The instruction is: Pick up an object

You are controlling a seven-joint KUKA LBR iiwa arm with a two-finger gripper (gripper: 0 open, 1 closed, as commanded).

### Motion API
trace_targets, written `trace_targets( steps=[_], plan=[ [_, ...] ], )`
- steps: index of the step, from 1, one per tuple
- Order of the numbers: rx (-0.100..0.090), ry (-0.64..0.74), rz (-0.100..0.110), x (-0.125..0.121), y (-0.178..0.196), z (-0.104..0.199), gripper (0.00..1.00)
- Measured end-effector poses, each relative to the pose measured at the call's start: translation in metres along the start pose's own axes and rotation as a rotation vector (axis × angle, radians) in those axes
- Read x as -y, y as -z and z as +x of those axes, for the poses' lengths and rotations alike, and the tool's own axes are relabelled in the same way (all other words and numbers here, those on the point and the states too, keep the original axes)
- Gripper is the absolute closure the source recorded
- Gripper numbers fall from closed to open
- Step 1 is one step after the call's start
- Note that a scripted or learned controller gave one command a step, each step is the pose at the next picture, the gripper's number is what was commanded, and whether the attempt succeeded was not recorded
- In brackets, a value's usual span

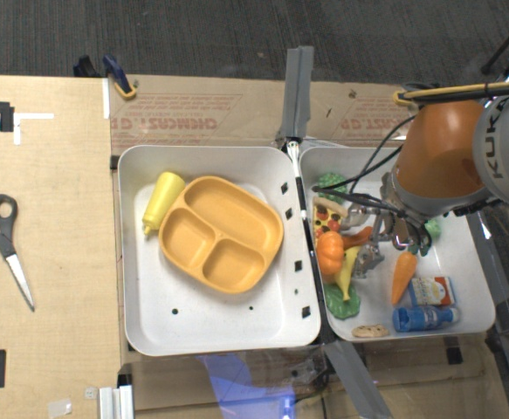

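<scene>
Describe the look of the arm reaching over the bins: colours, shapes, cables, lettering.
The arm is a rounded body with a big glossy orange band above the wrist and grey casing on its right, where black letters reading "KU" run down the side. Thin black cables loop from it toward the wrist. The gripper below is a small cluster of dark and silvery metal parts.

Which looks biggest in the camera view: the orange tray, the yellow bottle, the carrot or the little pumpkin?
1. orange tray
2. yellow bottle
3. carrot
4. pumpkin

Bottle and carrot look close in size.
</scene>
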State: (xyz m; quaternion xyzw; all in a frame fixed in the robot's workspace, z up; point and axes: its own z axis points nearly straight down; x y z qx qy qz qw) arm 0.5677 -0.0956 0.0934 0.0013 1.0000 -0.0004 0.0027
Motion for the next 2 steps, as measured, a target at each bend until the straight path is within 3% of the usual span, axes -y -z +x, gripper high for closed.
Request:
trace_targets(
  steps=[1, 2],
  plan=[
    [-0.004, 0.163, -0.002, 0.015, -0.001, 0.063, 0.0],
    [0.001, 0.254, -0.001, 0.066, 0.0, 0.003, 0.0]
  ],
)
